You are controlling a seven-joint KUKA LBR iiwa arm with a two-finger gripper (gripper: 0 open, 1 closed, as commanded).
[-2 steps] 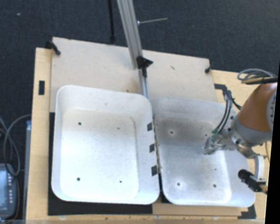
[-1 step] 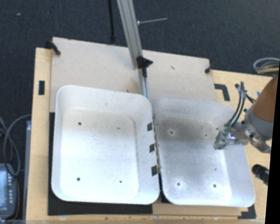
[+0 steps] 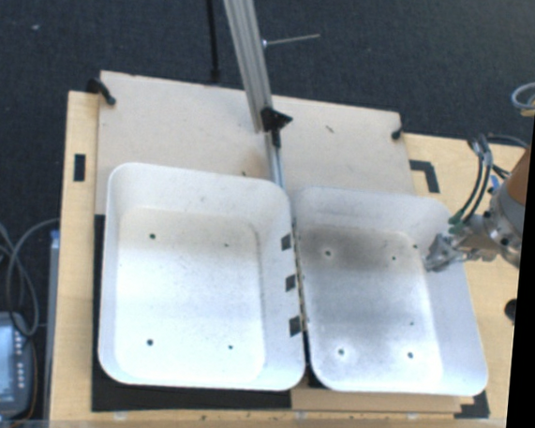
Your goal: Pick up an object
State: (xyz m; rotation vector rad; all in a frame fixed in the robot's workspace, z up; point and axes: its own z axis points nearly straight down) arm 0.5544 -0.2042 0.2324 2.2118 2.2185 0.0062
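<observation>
So here's where we're at: the gripper (image 3: 440, 253) hangs over the near-side rim of the right bin (image 3: 450, 367), arm coming in from the side. We honestly can't tell what state the gripper is in, since it's a small grey blur at this angle, and we can't make out anything held in it.

Now the awkward part: the job is to pick up an object, and we can't spot one. The floor of the right bin spreads out ahead of and below the gripper, and all we see on it are dark smudges and a few tiny dots that look like marks or holes in the plastic. Same story in the left bin (image 3: 121, 270), which sits well beyond, past the divider (image 3: 293, 286) where the two meet.

So no direction or long axis to line up on.

Count: two bins, one arm, one gripper, zero clear pickable objects. Our guess is a grab here comes up with nothing.
</observation>
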